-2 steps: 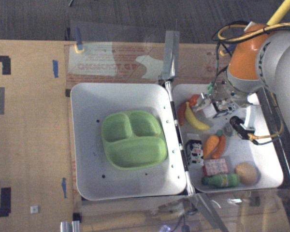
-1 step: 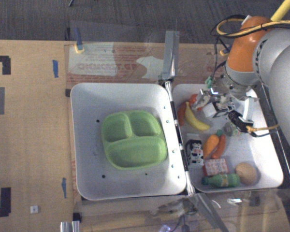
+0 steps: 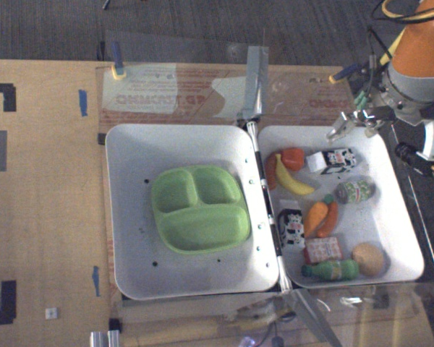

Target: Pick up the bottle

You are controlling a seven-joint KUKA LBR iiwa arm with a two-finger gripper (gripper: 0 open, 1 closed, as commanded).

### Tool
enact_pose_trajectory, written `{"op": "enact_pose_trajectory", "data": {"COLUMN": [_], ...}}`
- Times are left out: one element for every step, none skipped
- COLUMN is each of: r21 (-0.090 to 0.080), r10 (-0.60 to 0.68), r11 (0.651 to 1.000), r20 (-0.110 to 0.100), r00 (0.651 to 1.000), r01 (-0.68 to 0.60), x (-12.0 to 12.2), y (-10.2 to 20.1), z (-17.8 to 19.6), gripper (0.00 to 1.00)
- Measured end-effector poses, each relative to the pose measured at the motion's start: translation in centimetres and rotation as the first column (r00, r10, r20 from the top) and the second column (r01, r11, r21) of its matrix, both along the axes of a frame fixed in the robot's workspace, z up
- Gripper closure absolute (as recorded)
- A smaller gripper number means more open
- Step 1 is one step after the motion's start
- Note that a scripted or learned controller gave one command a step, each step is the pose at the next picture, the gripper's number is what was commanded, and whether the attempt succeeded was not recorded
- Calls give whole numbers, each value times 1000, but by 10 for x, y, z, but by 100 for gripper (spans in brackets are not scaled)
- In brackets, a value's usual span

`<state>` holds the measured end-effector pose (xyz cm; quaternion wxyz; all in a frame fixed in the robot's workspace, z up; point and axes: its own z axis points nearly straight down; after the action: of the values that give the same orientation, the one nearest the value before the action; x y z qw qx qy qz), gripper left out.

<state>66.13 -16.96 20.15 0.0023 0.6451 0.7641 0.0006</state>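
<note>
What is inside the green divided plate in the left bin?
The green divided plate shows three bare compartments, nothing in them. It covers part of the left bin floor, so that part cannot be seen.

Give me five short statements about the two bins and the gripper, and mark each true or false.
1. The green bottle lies on its side at the near edge of the right bin. True.
2. The green divided plate sits in the right bin. False: it is in the left bin.
3. The gripper is clamped on the bottle. False: it hovers at the right bin's far edge, away from the bottle.
4. The banana lies beside the tomato. True.
5. The carrot lies in the left bin. False: right bin.
</note>
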Motion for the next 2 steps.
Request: {"op": "enact_pose_trajectory", "data": {"r21": [-3, 2], "r10": [4, -48], "r11": [1000, 999], "r20": [5, -4], "r00": [1000, 999], "r01": [-4, 48], "x": [2, -23], "y": [1, 19], "z": [11, 27], "gripper": [100, 100]}}
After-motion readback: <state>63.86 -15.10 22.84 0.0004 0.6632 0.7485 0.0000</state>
